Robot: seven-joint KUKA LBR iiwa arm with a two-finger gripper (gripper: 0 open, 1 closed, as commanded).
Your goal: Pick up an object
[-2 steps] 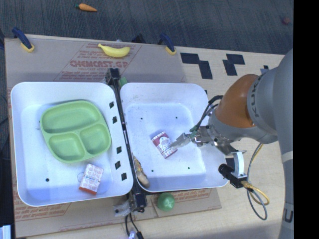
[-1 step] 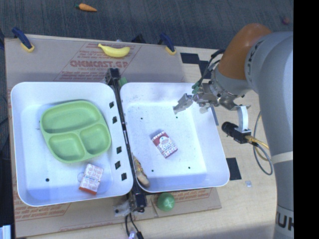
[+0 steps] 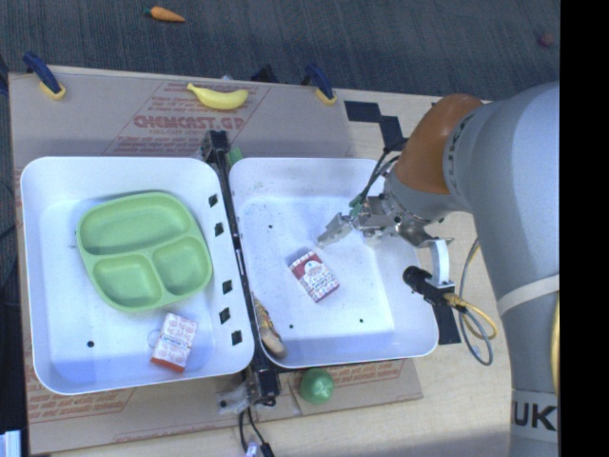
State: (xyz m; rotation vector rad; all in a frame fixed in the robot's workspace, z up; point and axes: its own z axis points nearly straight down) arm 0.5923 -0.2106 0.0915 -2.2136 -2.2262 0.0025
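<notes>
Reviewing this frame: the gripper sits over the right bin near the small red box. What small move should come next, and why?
Probably a short move toward the view's lower left and down, to centre over the red box. The gripper sits just up and right of that box, apart from it, with nothing seen between its fingers. The box lies flat on the right bin floor with bare floor around it, the closest thing to pick.

Divided tray in left bin, carton in right bin.
</notes>
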